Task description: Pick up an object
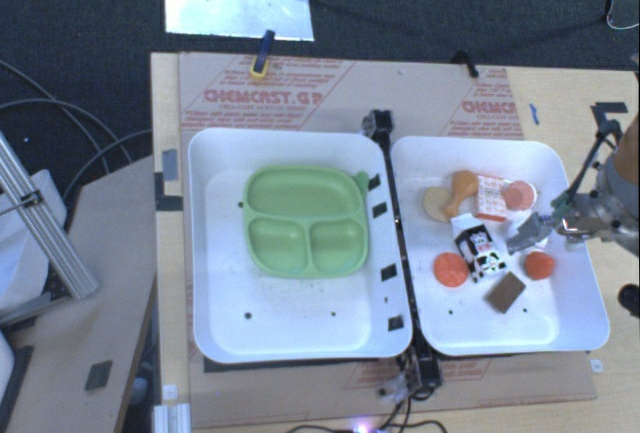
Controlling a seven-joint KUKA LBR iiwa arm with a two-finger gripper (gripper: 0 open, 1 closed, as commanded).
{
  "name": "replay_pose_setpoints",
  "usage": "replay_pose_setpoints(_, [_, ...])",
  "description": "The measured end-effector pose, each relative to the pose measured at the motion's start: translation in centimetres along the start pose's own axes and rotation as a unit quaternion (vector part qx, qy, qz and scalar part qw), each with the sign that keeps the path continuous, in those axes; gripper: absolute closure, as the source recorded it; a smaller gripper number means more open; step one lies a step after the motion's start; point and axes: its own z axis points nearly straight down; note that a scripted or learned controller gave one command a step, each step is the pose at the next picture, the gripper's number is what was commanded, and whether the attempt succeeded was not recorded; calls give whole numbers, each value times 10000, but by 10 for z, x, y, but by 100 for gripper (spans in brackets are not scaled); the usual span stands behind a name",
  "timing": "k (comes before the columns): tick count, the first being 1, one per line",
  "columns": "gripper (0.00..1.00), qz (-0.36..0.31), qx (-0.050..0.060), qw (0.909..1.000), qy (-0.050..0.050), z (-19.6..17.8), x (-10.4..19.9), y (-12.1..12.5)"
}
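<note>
Reaching in from the right edge of the view, the grey two-finger gripper [530, 231] hangs low over the right half of the right-hand shallow white plastic bin [575, 316]. One grey finger [524, 235] points left toward the middle of that bin; whether the gripper is spread or closed cannot be told, and nothing is seen clamped in it.

Beneath everything lies the pale cardboard sheet with red lettering [300, 93], covering the bench. On it sit two bins side by side. The left-hand shallow white plastic bin [215, 221] carries a light green plastic tray with three compartments [305, 221], lying flat slightly above the bin's centre.

All the small things lie in the right-hand bin. Near its upper middle are a white and orange packet [491, 197], a tan drumstick-shaped toy [460, 188] to its left resting over a pale beige round disc [434, 205], and a pink round slice [519, 194] touching the packet's right side. Toward the centre stands a small black and white cow-patterned carton [479, 253], just left of the finger. An orange-red round piece [451, 269] lies beside the carton on its left, a second orange-red round piece [540, 265] lies just below the gripper, and a brown square block [506, 293] sits between them, nearer the bin's lower edge.
</note>
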Motion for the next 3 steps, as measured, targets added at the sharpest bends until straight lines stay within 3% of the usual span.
replay_pose_setpoints(1, [0, 7, 0, 10000, 4, 157, 5, 30])
replay_pose_setpoints(2, [0, -26, 10, 10000, 18, 113, 74, -2])
replay_pose_setpoints(3, [0, -16, -70, 10000, -9, -17, 72, 8])
